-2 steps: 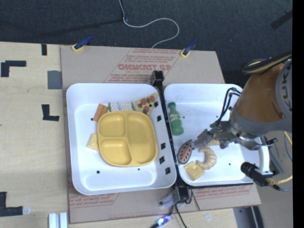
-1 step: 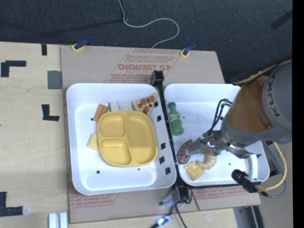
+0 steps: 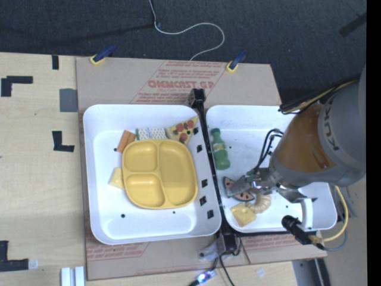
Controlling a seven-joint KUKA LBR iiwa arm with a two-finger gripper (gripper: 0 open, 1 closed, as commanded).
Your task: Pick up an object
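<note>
end effector low over watermelon slice in right bin - grip state unclear. slice likely light, stiff, thin - pinch across edges.

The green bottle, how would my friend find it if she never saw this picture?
Look in the right bin, at its left side beside the divider. The green bottle lies there, above the gripper. It is the only green thing; the pieces below it are yellow, pale or red.
</note>
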